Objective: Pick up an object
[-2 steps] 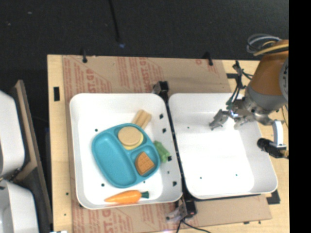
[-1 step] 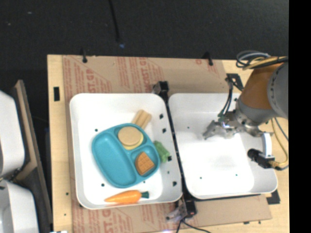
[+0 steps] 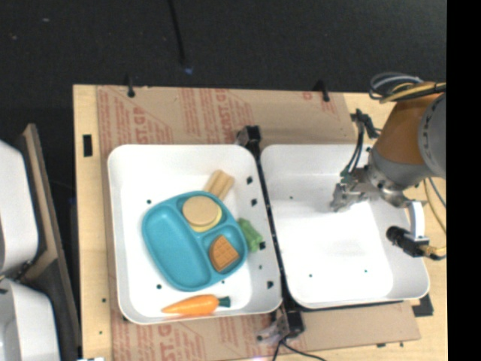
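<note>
An orange toy carrot (image 3: pixel 192 304) with green top lies flat in the left bin's (image 3: pixel 124 201) front.

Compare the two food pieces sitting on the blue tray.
The round piece is a pale tan disc; the waffle piece is darker orange-brown, squarish, with a grid pattern. The round piece lies in the compartment farther from the camera, the waffle piece in the nearer one. Both rest flat on the blue tray in the left bin.

— Which colours are seen in the left bin (image 3: pixel 124 201)?
— White walls are shown; a turquoise tray (image 3: pixel 176 250) is laid there, with a tan round biscuit (image 3: pixel 202 211), a brown checked waffle (image 3: pixel 224 253), an orange carrot (image 3: pixel 197 304) tipped green, and a green piece (image 3: pixel 252 235).
— And the bench (image 3: pixel 180 115)?
— Pale cardboard, printed in red.
</note>
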`<state>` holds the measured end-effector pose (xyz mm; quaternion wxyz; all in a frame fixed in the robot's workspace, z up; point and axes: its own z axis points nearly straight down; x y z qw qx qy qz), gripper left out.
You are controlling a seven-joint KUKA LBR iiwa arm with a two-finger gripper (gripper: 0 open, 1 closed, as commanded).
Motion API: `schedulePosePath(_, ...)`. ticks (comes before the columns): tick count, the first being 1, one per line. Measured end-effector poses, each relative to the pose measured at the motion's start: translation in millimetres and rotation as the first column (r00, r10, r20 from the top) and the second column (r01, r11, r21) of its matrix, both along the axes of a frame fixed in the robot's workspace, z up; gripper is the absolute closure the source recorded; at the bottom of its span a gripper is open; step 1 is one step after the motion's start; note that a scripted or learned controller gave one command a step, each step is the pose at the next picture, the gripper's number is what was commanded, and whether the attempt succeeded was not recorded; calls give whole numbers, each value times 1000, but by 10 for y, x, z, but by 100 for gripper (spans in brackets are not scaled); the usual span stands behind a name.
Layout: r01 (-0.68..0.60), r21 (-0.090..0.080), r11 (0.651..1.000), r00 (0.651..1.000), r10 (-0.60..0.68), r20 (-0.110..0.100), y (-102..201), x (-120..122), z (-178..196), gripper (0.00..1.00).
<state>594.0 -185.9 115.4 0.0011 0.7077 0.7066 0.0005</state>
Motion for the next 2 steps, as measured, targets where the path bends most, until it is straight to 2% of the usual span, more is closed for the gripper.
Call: schedulePosePath(2, -1, -1, 1000, 1000, 1, 3, -111, 46, 1085, 100)
